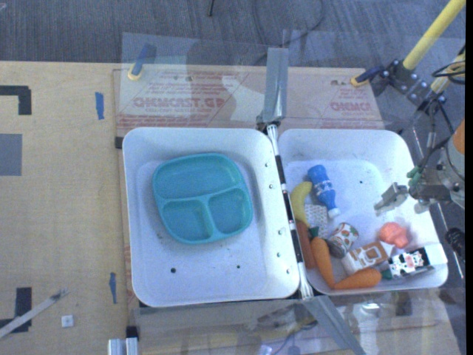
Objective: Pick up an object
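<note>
Right bin (pixel 369 148) — gripper (pixel 393 197) near far rim

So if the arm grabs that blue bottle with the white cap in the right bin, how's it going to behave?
The small blue plastic bottle with a white cap lies on its side, so its rounded body would probably roll if nudged. It looks like a smooth toy, likely light and stiff, perhaps slippery. The yellow banana lies close beside it, so a push may shift both.

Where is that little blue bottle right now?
The blue bottle lies in the right-hand bin, near its left wall, just right of the yellow banana and above the carrots.
</note>
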Available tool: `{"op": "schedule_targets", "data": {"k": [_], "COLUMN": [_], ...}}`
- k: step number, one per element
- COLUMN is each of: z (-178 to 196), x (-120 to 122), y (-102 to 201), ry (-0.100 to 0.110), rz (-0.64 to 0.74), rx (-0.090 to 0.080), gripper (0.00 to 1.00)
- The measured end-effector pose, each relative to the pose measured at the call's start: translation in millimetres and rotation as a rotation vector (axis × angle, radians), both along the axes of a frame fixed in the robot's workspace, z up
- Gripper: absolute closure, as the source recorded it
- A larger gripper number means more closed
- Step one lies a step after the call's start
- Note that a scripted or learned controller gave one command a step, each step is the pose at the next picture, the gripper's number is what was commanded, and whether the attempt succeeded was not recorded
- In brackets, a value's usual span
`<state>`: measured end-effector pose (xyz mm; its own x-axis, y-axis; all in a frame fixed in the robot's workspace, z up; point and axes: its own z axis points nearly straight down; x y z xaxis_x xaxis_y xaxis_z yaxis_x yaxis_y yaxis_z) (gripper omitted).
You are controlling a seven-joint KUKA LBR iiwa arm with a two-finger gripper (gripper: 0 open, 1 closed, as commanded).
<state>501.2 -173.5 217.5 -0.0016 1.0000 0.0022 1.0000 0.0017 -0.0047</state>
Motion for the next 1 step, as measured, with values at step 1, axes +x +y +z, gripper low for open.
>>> {"op": "schedule_targets", "data": {"k": [1], "z": [-78.6], "x": [58.8], "y": [47.0], "ry": [0.0], "rz": [0.069], "rx": [0.0], "gripper": [0.0]}}
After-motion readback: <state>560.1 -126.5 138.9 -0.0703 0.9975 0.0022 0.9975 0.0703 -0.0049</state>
